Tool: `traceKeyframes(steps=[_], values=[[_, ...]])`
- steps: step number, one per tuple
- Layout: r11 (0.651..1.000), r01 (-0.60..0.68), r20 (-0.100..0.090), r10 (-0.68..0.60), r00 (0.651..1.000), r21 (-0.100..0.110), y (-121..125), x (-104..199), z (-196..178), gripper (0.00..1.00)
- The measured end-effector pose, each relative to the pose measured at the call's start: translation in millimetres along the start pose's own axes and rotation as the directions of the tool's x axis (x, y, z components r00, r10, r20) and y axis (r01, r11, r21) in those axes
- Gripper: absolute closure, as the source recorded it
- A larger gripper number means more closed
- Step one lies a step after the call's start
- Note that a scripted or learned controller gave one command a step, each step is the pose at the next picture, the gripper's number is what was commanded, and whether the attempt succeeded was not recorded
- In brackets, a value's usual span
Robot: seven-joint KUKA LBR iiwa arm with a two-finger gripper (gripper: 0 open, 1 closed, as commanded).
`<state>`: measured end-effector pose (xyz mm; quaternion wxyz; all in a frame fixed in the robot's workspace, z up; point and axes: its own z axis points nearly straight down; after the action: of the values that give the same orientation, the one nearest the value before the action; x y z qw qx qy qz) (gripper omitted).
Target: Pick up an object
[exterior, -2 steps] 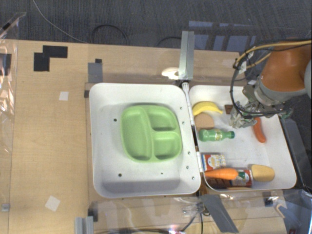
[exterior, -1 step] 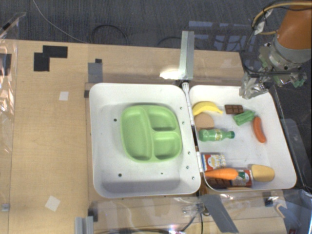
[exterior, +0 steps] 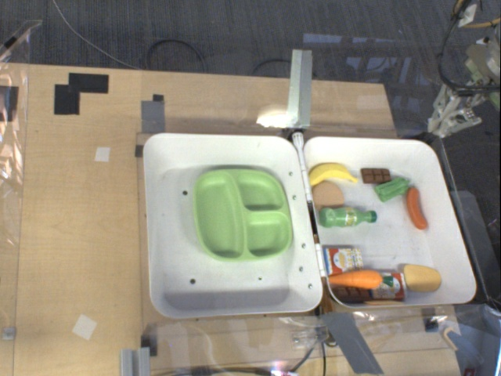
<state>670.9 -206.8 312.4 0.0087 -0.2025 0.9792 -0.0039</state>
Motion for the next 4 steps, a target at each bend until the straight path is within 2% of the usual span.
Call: traceKeyframes(steps=[4], values=[[1.000,0.009,0.045,-0.010,0.999,0.018,3,-12,-56,1.00]])
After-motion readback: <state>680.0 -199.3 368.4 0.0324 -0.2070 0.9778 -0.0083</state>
